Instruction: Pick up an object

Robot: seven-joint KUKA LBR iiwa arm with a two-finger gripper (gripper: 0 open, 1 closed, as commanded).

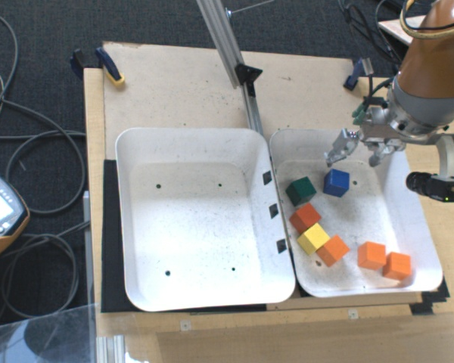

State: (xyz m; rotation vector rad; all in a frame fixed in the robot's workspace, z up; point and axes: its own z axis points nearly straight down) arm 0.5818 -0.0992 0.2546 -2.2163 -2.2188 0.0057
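Observation:
Several small blocks lie in the right bin [416,225]: a blue cube [336,182], a dark green cube [301,190], a red-orange cube [305,217], a yellow cube [314,238], and three orange cubes [333,249], [371,255], [397,265]. My gripper [358,150] hangs over the back of the right bin, just above and slightly right of the blue cube. Its two fingers [339,150] are spread apart, and nothing sits between them.
The left bin [136,203] stands beside the right one, with a divider ridge between them. A slanted metal pole [227,44] rises from the bench behind the bins. Blue clamps sit at the bench's back corners. Cables lie on the floor at left.

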